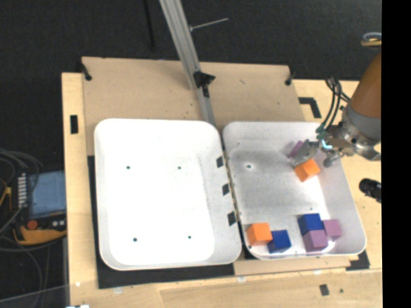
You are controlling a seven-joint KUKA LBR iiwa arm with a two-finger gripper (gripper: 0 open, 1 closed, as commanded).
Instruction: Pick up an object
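Robot hand (313, 154) at right of frame over the right bin (270, 191), an orange block (307, 169) just below its tips, grip state unclear, purple piece (297, 149) beside it, more blocks (295, 233) along the bin's lower edge

The arm (367, 98) entered from the right side of the camera view, its orange band showing broad at the upper right and the grey wrist section just below it. From there the wrist angled down and to the left. The gripper (313, 154) hung at the end of the wrist, pointing leftward and slightly downward, its metal parts pale and blurred against the light surface beneath. Thin cables looped along the wrist's upper left side. How the jaws stood could not be made out at this sharpness
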